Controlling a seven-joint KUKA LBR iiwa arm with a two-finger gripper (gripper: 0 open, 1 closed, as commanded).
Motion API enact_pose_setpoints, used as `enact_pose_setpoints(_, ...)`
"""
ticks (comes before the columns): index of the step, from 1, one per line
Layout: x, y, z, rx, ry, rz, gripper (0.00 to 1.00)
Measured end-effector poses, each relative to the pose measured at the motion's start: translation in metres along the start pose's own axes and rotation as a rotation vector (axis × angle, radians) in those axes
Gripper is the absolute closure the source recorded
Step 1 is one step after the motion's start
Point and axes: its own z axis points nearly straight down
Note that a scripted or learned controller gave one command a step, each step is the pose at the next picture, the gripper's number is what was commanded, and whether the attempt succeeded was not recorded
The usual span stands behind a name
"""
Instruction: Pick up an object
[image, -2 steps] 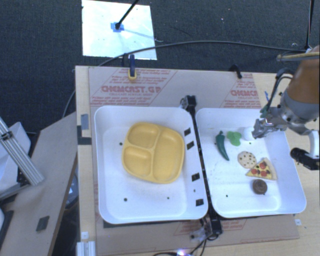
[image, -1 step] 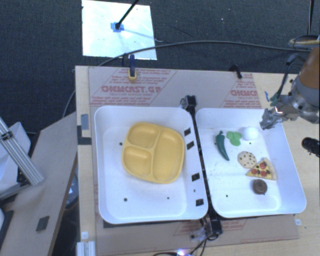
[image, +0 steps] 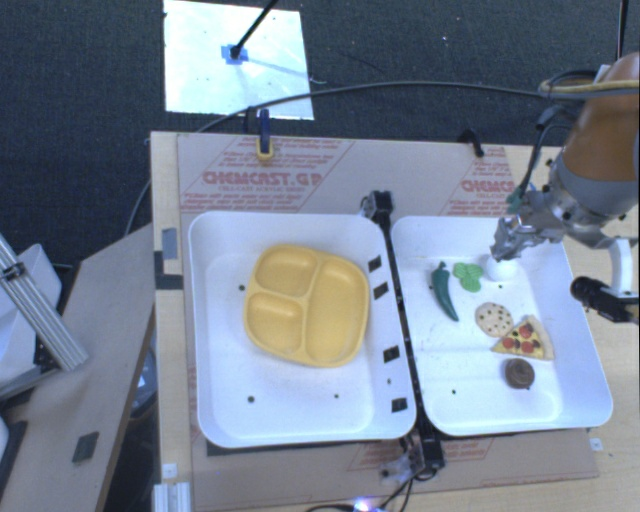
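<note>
Descent is the step in hand: my claw (image: 507, 250) hangs over a white piece (image: 500, 269) in the right bin (image: 590, 400); its grip I cannot tell. Next, lower squarely and clench.

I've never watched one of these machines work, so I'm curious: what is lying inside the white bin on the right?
Inside the shallow white right bin: a dark green toy pepper, a light green leafy piece, a round speckled cookie, a pizza slice, a brown disc. The gripper partly covers a white object.

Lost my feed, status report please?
Gripper low over right bin, above a white piece. Nothing seen held. Pepper, cookie, pizza slice lie nearby.
</note>
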Motion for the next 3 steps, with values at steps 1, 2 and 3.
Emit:
enact_pose_setpoints(1, 0.058, 0.011, -0.007, -0.001, 0.001, -0.002, 1.00)
enact_pose_setpoints(2, 0.112, 0.013, -0.012, 0.000, 0.001, -0.001, 1.00)
enact_pose_setpoints(3, 0.154, 0.021, -0.006, 0.000, 0.000, 0.000, 1.00)
